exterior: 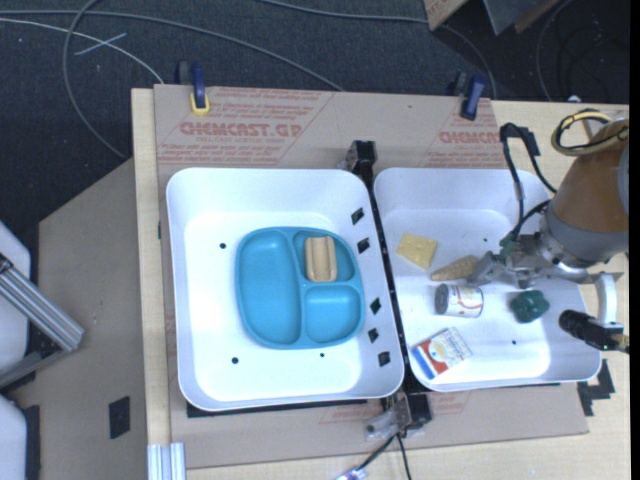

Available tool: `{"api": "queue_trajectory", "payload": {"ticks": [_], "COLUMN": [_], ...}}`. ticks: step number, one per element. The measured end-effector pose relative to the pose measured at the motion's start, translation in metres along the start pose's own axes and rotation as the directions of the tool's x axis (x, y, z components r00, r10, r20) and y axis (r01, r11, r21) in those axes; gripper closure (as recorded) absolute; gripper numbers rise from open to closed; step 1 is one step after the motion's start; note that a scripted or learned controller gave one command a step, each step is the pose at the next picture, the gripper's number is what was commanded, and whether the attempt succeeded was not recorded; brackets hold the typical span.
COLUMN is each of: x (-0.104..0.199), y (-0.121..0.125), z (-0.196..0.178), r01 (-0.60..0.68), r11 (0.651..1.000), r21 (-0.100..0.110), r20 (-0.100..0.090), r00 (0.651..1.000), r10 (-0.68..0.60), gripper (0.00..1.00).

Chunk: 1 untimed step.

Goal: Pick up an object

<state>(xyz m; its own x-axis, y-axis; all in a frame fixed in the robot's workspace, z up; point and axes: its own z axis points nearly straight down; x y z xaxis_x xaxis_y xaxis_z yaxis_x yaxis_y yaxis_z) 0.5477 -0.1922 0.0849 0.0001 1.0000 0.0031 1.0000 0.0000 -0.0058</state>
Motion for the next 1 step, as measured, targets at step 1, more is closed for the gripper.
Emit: {"api": "queue_trajectory", "payload": {"ticks": [1], "x": [-0.0006], "y": [0.0016], "z": [-0.0145], "r01": [0.0], "r11": [1.0], "r21": [-0.007], "r20": [0.002], "r00": [1.0], "r10": [0.0], "gripper": [1.0]}}
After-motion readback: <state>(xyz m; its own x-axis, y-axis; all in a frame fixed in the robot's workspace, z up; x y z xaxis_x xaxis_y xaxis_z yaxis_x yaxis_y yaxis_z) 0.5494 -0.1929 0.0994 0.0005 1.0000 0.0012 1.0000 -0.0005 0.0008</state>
